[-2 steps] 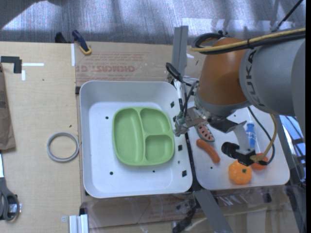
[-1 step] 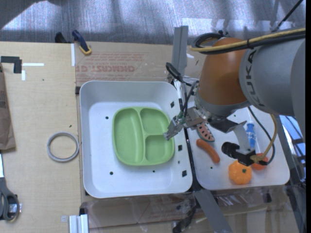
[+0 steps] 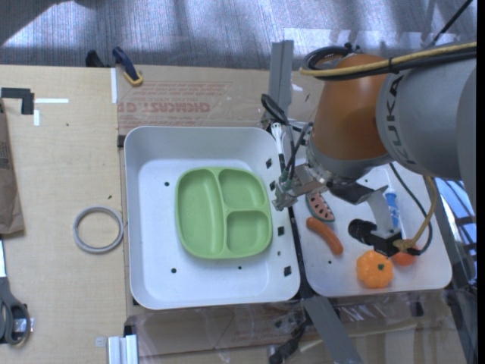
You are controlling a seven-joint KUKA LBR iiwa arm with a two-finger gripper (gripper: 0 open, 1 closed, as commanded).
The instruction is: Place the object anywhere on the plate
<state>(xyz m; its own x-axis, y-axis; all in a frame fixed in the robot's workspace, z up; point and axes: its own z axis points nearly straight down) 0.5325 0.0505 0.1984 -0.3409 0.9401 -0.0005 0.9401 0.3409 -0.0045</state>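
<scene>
Cardboard-topped bench (image 3: pixel 61 173), two white bins. Green plate (image 3: pixel 224 212) bare in left bin (image 3: pixel 144 203). Tool (image 3: pixel 292 188) over divider, grip unreadable. Toy sausage (image 3: pixel 325 235) nearby in right bin (image 3: pixel 424 275). Risk: snagging the wall, missed pick.

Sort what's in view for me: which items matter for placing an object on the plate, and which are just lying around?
For the job: green plate; gripper; toy food in the right bin: watermelon slice, hot dog, orange pumpkin.

Lying about: tape ring, blue clamp, scissors.
</scene>
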